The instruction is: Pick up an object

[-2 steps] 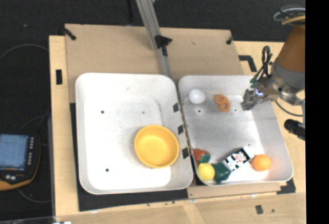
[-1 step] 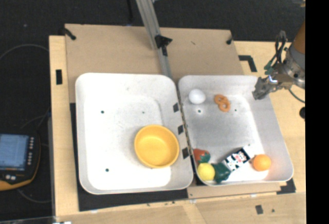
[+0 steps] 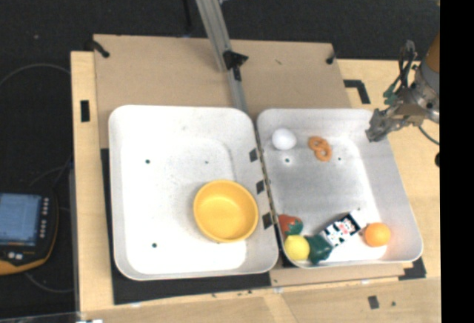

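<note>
While the gripper (image 3: 379, 127) hangs over the top right corner of the right bin (image 3: 385, 181), whether its fingers are spread or closed cannot be told from this slant, and nothing shows between them. Two white bins sit side by side on the bench (image 3: 296, 73). Nearest the gripper, to its left in the same bin, lie one small orange pretzel-shaped piece (image 3: 320, 148) and, just beyond it, one white ball (image 3: 284, 139). Well below the gripper, along the bin's near edge, five more things crowd together: one orange ball (image 3: 376, 235), one black-and-white box (image 3: 341, 230), one dark green piece (image 3: 320, 249), one yellow ball (image 3: 297, 247) and one red piece (image 3: 289, 224), the last three touching or nearly so. That makes seven objects in the right bin. Far to the gripper's left and lower, the left bin (image 3: 148, 166) holds one yellow bowl (image 3: 225, 210), upright, near its right wall.
</note>
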`<state>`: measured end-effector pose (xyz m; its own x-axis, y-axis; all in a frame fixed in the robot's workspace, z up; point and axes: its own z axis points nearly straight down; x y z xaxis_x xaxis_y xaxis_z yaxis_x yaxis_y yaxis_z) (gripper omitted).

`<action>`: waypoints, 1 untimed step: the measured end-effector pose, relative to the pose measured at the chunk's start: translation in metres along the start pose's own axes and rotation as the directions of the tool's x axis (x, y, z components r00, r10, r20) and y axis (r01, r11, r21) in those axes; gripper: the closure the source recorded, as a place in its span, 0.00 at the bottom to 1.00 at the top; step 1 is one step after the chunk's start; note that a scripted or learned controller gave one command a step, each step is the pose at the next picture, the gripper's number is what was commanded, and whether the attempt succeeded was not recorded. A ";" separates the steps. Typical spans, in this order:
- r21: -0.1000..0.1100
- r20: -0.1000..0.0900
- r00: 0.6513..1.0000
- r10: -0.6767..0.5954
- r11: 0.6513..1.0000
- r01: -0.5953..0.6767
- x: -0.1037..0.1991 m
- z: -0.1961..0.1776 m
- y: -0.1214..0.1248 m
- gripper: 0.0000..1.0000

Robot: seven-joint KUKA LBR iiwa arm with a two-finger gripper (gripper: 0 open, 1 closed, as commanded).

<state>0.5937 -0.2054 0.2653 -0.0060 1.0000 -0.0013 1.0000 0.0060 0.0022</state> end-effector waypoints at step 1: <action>0.002 0.000 1.000 0.001 1.000 -0.001 0.049 0.013 0.011 1.00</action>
<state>0.6043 -0.1561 0.2520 -0.0053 1.0000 -0.0009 1.0000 0.0053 0.0006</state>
